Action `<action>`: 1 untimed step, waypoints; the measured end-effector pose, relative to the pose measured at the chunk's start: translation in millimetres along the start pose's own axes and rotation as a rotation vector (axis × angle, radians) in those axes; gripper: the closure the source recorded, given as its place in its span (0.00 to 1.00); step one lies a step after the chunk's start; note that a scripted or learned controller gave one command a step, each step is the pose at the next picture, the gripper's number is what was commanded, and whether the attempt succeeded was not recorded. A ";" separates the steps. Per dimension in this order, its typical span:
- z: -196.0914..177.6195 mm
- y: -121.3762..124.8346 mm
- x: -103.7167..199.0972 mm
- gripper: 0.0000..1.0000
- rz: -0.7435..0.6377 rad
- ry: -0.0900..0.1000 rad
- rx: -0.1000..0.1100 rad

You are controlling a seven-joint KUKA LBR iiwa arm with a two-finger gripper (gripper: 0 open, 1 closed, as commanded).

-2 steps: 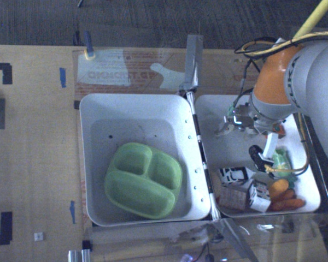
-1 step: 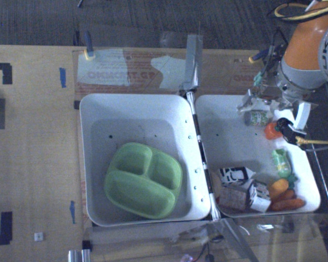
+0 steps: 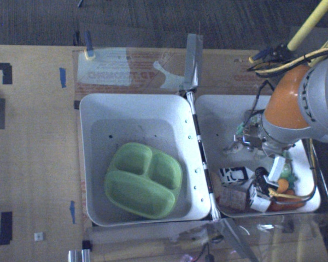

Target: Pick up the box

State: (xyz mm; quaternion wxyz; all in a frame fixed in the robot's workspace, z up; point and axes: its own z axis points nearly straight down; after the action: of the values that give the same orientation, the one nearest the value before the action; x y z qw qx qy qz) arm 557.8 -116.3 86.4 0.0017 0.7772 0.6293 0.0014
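Left bin (image 3: 93, 124): white, with dark specks on its floor. In it, a divided tray (image 3: 144, 180), matte green all over.

Right bin (image 3: 218, 113): white. In it, a box (image 3: 234, 174) printed black and white, a brown box (image 3: 234, 198) just below it, and a small heap (image 3: 281, 192) of orange, red, green and white pieces.

My arm (image 3: 300, 105): grey, with an orange band above the wrist; yellow cables trail from it.

Bench (image 3: 33, 162): tan wood, marked with black corner brackets and short strips of blue tape (image 3: 62, 77).
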 end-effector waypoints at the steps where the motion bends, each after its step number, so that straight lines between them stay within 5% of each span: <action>1: 0.5 55.9 24.0 0.00 -0.093 0.000 0.001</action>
State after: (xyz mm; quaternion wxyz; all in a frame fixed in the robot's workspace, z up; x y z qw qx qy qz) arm 617.5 -104.4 86.1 0.0013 0.7472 0.6645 0.0011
